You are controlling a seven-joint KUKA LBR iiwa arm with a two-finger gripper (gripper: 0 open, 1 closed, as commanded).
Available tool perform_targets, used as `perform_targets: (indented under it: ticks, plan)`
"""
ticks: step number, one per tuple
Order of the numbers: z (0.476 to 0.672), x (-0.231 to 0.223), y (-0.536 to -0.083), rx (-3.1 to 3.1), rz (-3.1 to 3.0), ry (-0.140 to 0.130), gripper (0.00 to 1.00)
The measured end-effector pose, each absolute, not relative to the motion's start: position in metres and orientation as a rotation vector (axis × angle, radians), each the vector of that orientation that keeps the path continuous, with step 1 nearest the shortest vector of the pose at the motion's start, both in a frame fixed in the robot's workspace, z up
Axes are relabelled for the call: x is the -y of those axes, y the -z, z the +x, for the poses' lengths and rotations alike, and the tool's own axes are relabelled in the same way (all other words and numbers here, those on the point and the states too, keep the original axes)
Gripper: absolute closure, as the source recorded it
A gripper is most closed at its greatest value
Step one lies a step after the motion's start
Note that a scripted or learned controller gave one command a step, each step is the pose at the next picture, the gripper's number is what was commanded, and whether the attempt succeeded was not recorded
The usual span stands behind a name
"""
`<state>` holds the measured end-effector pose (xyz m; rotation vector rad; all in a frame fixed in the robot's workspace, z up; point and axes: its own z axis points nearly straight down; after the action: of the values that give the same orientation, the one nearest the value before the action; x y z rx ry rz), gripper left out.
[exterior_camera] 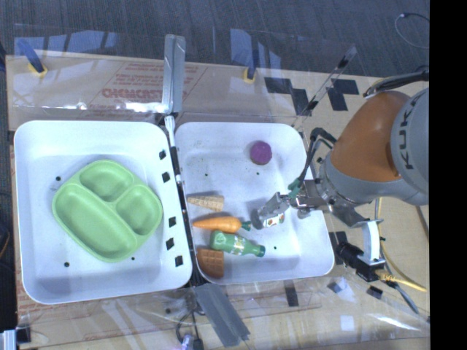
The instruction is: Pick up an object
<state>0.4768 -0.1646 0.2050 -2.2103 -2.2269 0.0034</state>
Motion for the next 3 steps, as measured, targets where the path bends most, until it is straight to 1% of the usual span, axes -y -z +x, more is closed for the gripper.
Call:
perform_targets:
  ticks: [1,2,3]
  plan:
    - [0.508,0.179,-0.100,2.286,-2.148,-0.004,0.00]
    - [0.476,0.139,-0.091,2.327,-2.107,-0.001,0.00]
    - [0.542,0.109,-0.091,2.408,-2.014,-0.001,0.00]
